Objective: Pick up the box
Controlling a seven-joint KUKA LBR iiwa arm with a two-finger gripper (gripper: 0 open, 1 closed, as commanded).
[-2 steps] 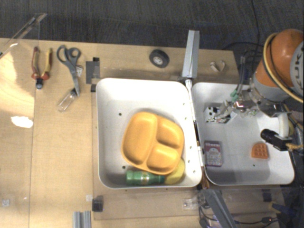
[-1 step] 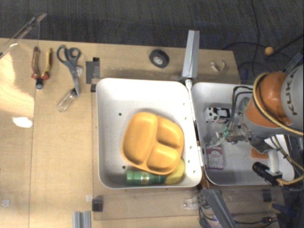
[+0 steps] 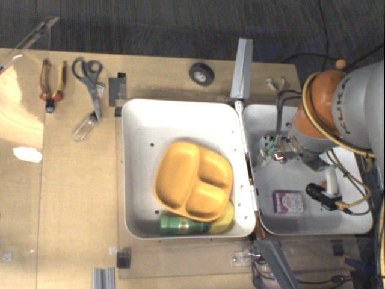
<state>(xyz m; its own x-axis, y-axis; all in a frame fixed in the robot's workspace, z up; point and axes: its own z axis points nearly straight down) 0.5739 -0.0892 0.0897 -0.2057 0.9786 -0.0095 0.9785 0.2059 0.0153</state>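
White right bin [image 3: 361,224], box [image 3: 288,201] lying flat, arm [image 3: 355,110] above

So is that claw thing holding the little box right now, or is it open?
Gripper: over the right bin, open or shut cannot be told from here. The box lies on the bin floor, apart from it, not held.

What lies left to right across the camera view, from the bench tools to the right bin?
Pliers → scissors → tape roll → box in the right bin.
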